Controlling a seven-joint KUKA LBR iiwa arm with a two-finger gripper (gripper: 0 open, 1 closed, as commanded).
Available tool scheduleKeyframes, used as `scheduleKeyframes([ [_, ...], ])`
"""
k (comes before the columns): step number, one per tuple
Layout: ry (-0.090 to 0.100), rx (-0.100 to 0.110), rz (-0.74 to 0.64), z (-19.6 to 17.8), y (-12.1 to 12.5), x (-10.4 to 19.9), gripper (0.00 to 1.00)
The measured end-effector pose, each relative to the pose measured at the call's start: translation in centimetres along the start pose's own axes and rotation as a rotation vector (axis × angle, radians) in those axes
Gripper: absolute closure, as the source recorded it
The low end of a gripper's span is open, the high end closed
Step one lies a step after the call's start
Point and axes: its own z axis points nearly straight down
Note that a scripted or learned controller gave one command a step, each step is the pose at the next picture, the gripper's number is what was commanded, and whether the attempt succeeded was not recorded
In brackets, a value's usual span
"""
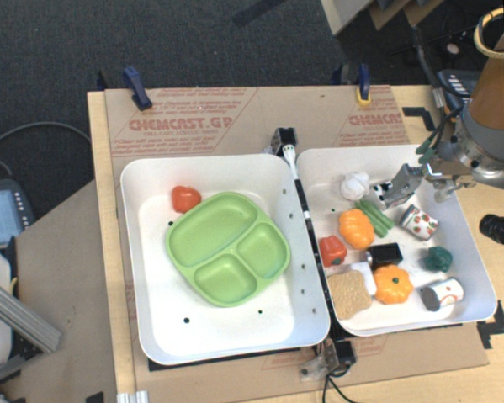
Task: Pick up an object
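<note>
Camera view looks down on the table (230, 113), covered with brown printed board, carrying two shallow white bins side by side. Left bin (149, 244) holds a green divided plate (227, 248) lying flat near its middle, and a small red tomato-like piece (185, 198) sits just beside the plate's upper left edge. Right bin (478, 260) is crowded with small things: an orange fruit (356, 228) near the centre, a second orange pumpkin-shaped piece (393, 285) lower down, a tan bread slice (350, 294) just beside it on the left, a red piece (332, 249) near the bin's left wall, a black block (384, 254), a dark green lump (439, 259), a white cup with red spots (420, 223), another white cup (443, 293) and a white ball-like piece (354, 184). Grey arm (484, 134) reaches in from the right, its gripper (400, 185) low over the right bin's upper part, close to the spotted cup; whether the jaws stand wide or narrow I cannot tell, and nothing is seen between them.
</note>
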Motion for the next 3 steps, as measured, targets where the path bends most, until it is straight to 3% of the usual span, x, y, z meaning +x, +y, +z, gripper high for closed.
scheduleKeyframes([
  [1,0.003,0.002,-0.006,-3.7,-5.0,5.8,0.0],
  [2,0.001,-0.005,-0.006,-7.5,-6.0,10.0,0.0],
  [3,0.0,-0.003,-0.002,-8.3,-6.0,9.7,1.0],
])
